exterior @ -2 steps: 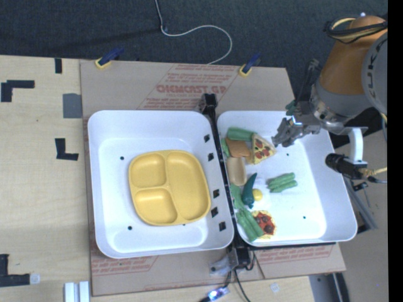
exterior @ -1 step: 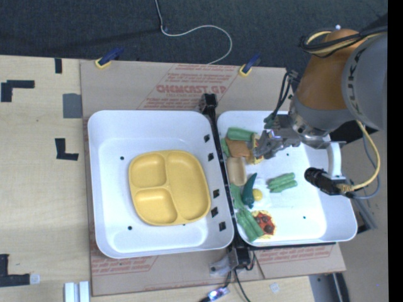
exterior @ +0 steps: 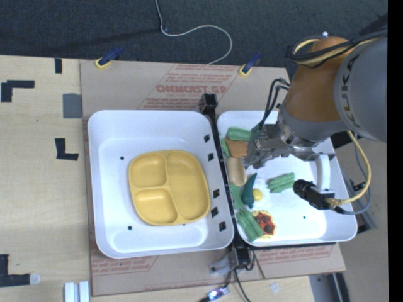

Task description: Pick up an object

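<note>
The right bin (exterior: 315, 231) holds several toy food pieces along its left side. A green piece (exterior: 238, 133) lies at the back, with a brown piece (exterior: 236, 148) and a tan roll (exterior: 237, 171) in front of it. A teal and yellow piece (exterior: 250, 191) lies nearer the front. A green pod (exterior: 281, 182) rests in the bin's middle. A long green piece (exterior: 247, 222) and a red-orange piece (exterior: 265, 221) lie at the front. My gripper (exterior: 257, 155) hangs low, just right of the brown piece and the tan roll; I see nothing held in it.
The left bin (exterior: 107, 137) holds a yellow divided plate (exterior: 169, 187). The arm's grey body and orange band (exterior: 318, 87) cover the right bin's back right. A black fitting with a yellow cable (exterior: 313, 193) hangs over the bin's right side. Black clips (exterior: 208, 102) join the bins.
</note>
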Available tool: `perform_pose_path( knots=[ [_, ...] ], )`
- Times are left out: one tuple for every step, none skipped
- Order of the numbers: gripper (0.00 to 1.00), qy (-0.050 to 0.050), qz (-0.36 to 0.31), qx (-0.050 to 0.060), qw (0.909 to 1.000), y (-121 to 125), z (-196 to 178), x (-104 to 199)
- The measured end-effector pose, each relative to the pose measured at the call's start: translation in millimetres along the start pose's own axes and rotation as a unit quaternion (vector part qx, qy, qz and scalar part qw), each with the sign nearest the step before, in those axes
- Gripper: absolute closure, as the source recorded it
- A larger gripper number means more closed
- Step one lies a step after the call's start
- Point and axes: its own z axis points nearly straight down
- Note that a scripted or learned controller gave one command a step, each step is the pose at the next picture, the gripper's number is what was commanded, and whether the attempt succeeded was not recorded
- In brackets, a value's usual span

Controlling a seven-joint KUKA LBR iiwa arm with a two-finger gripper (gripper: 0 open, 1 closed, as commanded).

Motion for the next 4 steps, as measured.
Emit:
perform_pose_path(
  knots=[
    [1.0, -0.001, 0.001, 0.001, 1.0, -28, 17, 34],
    [1.0, -0.001, 0.002, -0.001, 1.0, -24, 13, 23],
    [1.0, -0.001, 0.001, 0.0, 1.0, -21, 17, 31],
    [1.0, -0.001, 0.001, -0.001, 1.0, -26, 10, 40]
  ],
)
